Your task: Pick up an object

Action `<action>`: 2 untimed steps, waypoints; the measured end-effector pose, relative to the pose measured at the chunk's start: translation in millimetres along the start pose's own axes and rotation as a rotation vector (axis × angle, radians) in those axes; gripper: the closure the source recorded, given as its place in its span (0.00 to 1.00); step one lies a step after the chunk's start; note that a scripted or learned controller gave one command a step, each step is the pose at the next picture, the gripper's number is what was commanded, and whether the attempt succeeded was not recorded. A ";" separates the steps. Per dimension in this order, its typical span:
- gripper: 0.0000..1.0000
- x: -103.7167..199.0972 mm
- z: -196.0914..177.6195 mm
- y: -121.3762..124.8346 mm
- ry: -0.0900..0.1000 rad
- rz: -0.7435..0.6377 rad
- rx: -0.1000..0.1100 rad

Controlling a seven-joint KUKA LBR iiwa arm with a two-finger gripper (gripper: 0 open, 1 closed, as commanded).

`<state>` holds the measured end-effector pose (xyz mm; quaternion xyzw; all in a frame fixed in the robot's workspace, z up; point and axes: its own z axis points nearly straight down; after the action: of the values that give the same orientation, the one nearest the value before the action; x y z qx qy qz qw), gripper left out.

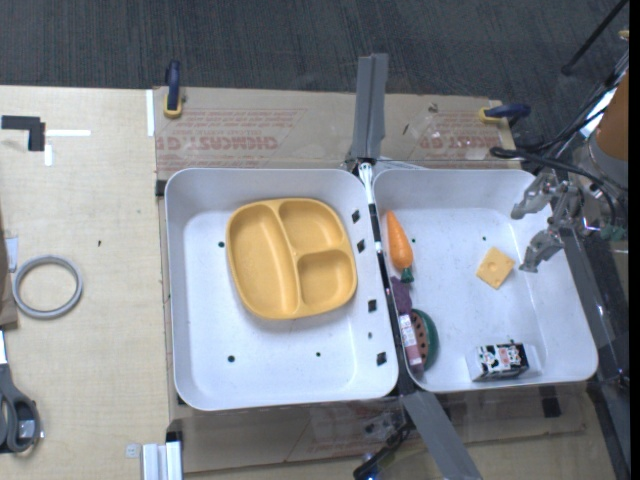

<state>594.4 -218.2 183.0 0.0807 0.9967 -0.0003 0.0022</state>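
Tool (534, 230) hangs with fingers spread, gripping nothing, at three o'clock of the cheese wedge (495, 268), apparently lining up a grab.

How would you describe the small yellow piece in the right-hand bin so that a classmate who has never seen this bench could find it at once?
Start at the right-hand shallow white bin, the one nearer the grey arm. On its open floor towards the right wall, just left of the two-finger gripper, lies a small flat yellow cheese-like square with holes. It lies alone, unlike the orange toy carrot against the divider and the black-and-white carton at the front edge.

Dark, seemingly carpeted floor (250, 18); pale bench (80, 198)
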 end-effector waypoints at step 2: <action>0.00 -55.3 -42.4 5.7 -0.003 -0.262 0.000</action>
<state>649.8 -221.4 225.6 -0.0505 0.9987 -0.0006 0.0036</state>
